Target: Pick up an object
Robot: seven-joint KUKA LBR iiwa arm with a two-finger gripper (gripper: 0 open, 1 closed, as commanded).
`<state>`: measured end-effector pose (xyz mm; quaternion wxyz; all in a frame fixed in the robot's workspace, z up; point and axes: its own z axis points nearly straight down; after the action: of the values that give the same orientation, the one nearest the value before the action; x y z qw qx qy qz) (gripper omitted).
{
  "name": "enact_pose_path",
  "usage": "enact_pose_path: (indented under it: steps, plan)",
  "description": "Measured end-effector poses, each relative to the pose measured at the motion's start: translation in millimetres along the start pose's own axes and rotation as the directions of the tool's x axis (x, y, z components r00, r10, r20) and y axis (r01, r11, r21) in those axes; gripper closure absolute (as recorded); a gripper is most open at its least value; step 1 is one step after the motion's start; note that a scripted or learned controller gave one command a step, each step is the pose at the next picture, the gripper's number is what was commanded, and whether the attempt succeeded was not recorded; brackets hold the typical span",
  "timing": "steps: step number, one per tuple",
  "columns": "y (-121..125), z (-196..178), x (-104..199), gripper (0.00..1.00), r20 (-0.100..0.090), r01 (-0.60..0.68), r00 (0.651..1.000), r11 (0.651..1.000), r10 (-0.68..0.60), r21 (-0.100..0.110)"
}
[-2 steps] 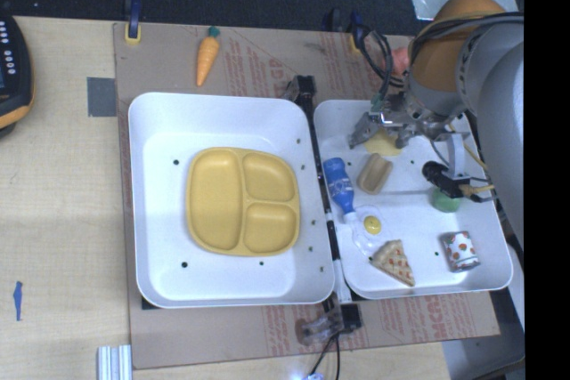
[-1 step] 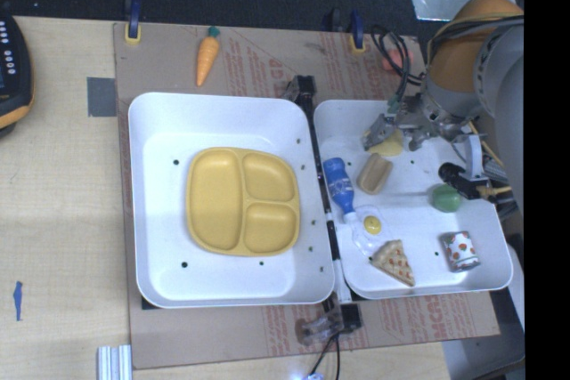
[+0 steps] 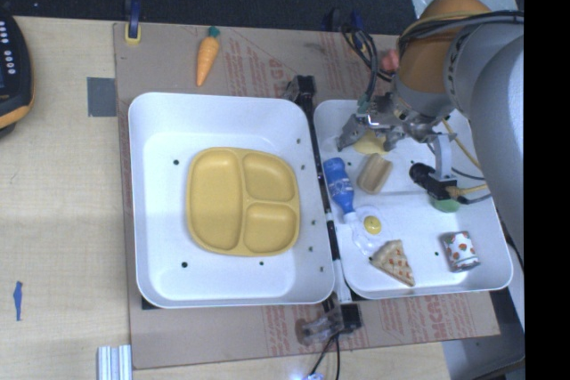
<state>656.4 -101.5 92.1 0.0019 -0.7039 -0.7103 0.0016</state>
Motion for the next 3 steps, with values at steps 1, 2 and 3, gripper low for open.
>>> enact_pose_path:
  steps: [1,2,3]
  plan:
    - [0,0,-21,0.00,0.002,-0.007,1.000,1.000,0.007,-0.004]
    - [-1,-1,-65,0.00,0.003,-0.009,1.000,1.000,0.009,-0.004]
    - [-106,1,-4,0.00,0.003,-0.008,1.000,1.000,0.008,0.002]
